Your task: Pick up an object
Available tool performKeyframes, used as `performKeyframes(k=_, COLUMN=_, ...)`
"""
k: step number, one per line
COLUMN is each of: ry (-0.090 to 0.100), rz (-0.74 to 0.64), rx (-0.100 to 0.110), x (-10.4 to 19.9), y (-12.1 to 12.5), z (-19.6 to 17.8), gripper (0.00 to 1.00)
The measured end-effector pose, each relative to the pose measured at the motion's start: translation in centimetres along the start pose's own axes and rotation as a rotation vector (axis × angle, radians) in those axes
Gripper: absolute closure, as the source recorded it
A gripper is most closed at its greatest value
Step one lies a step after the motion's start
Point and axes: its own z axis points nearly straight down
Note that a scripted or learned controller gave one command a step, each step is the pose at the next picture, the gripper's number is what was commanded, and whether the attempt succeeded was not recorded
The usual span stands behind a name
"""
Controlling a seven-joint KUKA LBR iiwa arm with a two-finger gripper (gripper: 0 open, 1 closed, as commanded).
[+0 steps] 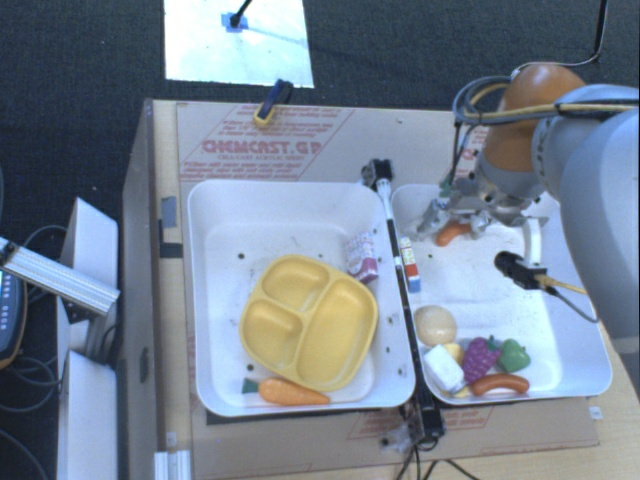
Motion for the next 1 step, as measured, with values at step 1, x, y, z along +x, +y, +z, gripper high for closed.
performKeyframes(k=1, ry=-0.001, rz=0.000, rx=0.010, x=-0.16, y=-0.22, z=-0.86, gripper=1.00)
